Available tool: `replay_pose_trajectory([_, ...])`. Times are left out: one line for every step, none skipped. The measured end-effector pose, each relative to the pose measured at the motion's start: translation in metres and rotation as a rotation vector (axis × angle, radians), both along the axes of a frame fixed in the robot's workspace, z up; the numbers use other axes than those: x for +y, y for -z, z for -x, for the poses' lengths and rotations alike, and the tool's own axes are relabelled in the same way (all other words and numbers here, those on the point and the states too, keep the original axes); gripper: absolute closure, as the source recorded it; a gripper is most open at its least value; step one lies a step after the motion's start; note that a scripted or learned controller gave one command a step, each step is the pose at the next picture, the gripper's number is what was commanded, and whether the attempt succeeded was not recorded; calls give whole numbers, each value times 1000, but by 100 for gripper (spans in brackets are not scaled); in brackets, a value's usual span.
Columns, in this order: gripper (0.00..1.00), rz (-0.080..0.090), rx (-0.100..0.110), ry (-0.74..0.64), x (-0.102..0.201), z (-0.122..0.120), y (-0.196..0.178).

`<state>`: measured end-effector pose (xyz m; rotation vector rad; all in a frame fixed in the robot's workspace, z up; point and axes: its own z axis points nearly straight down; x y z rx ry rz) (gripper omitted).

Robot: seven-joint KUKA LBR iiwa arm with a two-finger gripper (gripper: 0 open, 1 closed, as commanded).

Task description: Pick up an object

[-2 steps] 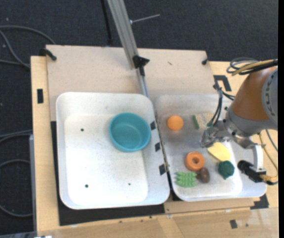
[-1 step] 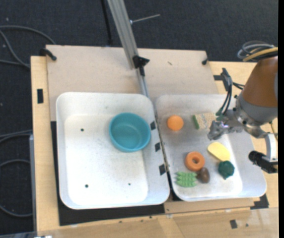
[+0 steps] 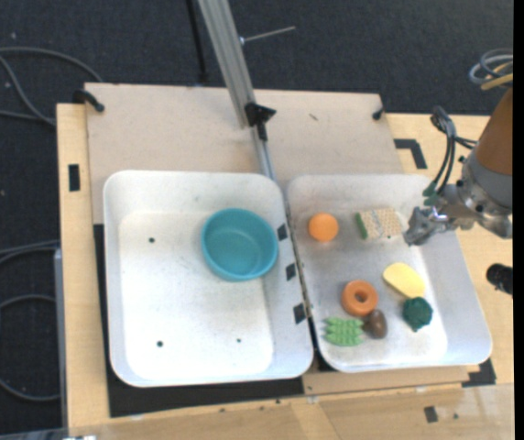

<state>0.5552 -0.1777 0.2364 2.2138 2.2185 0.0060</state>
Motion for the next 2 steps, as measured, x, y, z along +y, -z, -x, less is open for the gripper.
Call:
replay_pose_trajectory([100,-1,1,-2,1,0,-44])
replay_pose_trajectory([100,-2,6,-3,47,6,-39])
